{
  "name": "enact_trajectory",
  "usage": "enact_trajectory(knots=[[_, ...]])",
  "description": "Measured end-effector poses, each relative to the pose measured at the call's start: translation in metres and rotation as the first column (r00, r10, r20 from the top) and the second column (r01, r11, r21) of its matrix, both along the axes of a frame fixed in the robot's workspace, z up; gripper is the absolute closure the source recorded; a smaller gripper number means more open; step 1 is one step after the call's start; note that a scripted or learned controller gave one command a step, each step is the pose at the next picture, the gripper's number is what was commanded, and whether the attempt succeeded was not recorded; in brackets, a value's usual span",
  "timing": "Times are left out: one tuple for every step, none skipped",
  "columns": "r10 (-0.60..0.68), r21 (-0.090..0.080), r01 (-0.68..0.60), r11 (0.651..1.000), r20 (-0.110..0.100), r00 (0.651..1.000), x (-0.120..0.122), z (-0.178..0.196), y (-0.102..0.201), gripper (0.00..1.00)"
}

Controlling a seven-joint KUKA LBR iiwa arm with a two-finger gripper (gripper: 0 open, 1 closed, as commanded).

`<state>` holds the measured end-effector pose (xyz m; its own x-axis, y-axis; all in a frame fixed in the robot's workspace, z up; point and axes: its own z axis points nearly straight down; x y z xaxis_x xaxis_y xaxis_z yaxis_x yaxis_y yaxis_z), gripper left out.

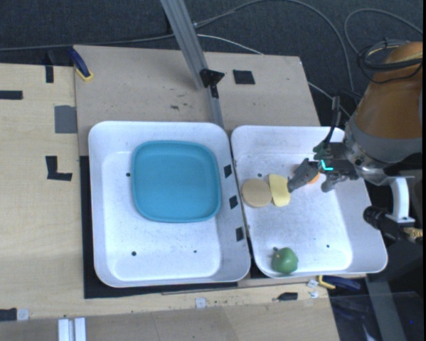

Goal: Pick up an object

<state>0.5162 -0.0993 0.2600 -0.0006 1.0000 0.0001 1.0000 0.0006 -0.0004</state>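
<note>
My gripper (314, 182) hangs low over the right bin (355, 226), near its middle, reaching in from the right. Its two dark fingers stand apart, so it looks open. A small orange piece (311, 178) shows in the gap between them; whether it is touched I cannot tell. Just left of the left fingertip lies a yellow object (279, 190), and a round tan object (255, 192) sits against it. A green round object (284, 260) rests near the bin's front edge.
The left bin (113, 212) holds a blue square plate (176, 180). A grey metal pole (191, 45) slants down to the divide between the bins. The arm's orange band and grey body (390, 119) loom over the right bin's far right side.
</note>
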Motion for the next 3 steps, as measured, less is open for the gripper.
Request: enact_trajectory(knots=[[0.000,0.000,0.000,1.000,0.000,1.000,0.000,0.000,0.000,0.00],[-0.001,0.000,0.001,1.000,-0.004,1.000,-0.006,-0.047,-0.006,0.00],[0.000,0.000,0.000,1.000,-0.005,1.000,0.001,-0.104,-0.004,0.00]])
